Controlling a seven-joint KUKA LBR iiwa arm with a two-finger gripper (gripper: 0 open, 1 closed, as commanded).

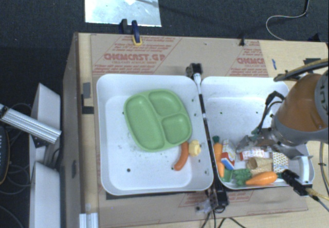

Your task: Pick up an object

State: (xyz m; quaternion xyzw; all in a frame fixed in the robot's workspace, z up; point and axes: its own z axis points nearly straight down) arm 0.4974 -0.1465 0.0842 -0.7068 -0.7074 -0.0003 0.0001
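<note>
A pile of toy food lies in the near part of the right bin: a small carrot, a larger carrot at the front, a green piece, a tan bread-like piece and red-and-white items. My gripper reaches in from the right and hangs low over this pile, right above the tan piece. The arm's grey wrist and orange band hide the right side of the bin. Nothing is seen lifted off the pile.
The left bin holds a green divided plate, an orange sausage and a small yellow piece near its right wall. A black divider rail runs between the bins. Cables trail at the right.
</note>
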